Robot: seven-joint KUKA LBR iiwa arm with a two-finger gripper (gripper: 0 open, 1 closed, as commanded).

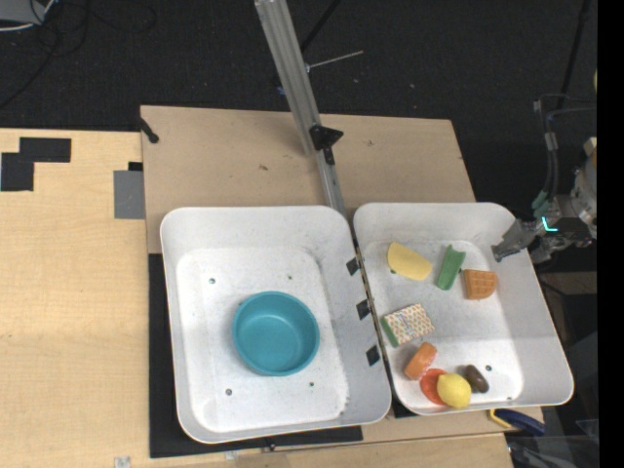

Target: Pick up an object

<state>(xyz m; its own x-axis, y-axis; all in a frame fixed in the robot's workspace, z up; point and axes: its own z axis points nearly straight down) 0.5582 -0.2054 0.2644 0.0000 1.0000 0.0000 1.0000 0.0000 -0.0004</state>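
Two shallow white bins side by side on bench: left bin (pixel 195 252), right bin (pixel 507 359). Left bin: one teal bowl (pixel 276 332). Right bin: eight small items, one of each — yellow wedge (pixel 409 261), green cylinder (pixel 448 267), orange waffle-textured block (pixel 479 284), patterned box (pixel 407 324), orange piece (pixel 420 360), red piece (pixel 430 387), yellow lemon-like ball (pixel 453 390), dark brown oblong piece (pixel 476 378). One metal rail (pixel 295 76) slanting across bench behind bins.

The left bin (pixel 195 252) held a teal bowl (pixel 276 332) alone, with bare floor all round it. In the right bin (pixel 526 359), the far corners lay open; the near end was crowded by a yellow lemon (pixel 453 390), red piece (pixel 430 388) and brown piece (pixel 476 378), touching.
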